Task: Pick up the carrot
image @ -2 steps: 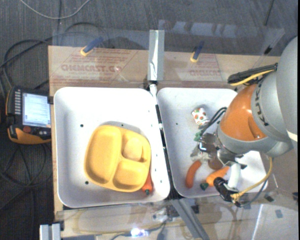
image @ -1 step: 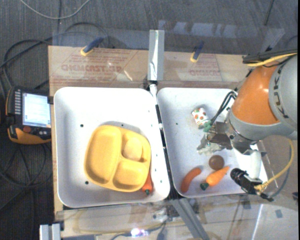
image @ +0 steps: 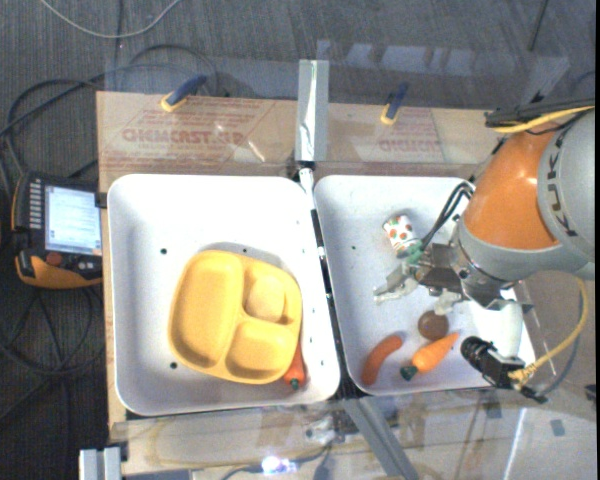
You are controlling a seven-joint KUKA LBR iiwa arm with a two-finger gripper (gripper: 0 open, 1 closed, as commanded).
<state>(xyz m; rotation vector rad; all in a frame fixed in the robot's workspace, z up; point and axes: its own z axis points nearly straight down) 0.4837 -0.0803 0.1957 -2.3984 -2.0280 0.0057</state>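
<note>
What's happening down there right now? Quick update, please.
Tool over right bin, holding nothing visible. Carrot lying near bin's front edge, not picked up. Brown ball and orange sausage close beside it.

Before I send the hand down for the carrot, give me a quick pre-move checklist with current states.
1. Carrot visible in the right bin: ok.
2. Carrot free, nothing lying on it: ok.
3. Neighbours clear: not ok; a brown round piece sits just above it, a red sausage-shaped piece beside it.
4. Hand over the carrot: not ok; it sits farther up the bin.
5. Finger opening: cannot tell.
</note>
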